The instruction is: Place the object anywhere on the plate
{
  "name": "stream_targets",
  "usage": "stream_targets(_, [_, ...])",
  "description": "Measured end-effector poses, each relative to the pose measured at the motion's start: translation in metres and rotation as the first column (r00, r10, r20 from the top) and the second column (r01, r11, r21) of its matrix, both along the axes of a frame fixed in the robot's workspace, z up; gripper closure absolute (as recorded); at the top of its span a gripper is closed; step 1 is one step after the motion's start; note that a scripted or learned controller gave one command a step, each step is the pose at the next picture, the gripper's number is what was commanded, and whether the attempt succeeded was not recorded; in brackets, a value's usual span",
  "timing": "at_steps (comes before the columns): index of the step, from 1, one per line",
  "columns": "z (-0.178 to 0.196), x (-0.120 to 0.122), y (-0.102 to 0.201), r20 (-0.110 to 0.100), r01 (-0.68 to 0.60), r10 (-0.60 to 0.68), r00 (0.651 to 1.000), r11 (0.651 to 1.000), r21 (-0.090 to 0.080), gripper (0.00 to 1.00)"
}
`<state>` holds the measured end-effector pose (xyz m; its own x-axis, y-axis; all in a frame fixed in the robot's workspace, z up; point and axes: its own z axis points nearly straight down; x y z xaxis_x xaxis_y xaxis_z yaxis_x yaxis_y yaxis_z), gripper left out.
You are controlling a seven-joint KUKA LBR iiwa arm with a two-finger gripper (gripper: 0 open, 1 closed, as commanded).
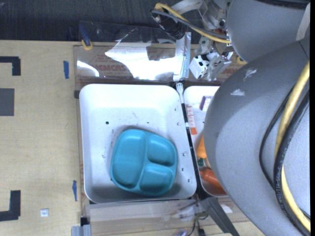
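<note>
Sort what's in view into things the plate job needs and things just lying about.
For the job:
- teal plastic plate with three compartments, in the left white bin
- orange objects in the right bin, partly hidden by the grey arm

Lying about:
- blue tape strips
- clear plastic sheet

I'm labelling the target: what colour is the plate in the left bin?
Teal blue, with three compartments; the plate shows in the camera view.

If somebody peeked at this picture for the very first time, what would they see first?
First the huge grey robot arm, covering most of the right bin. Then the bright blue plate with three sections, lying in the left bin toward its near edge. Something orange peeks out beside the arm in the right bin.
</note>
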<state>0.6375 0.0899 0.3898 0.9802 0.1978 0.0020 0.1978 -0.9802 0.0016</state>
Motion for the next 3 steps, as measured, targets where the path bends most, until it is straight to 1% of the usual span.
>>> stream_targets(3, [0.027, 0.001, -0.001, 0.001, 0.002, -0.002, 1.0, 1.0, -0.001, 1.0])
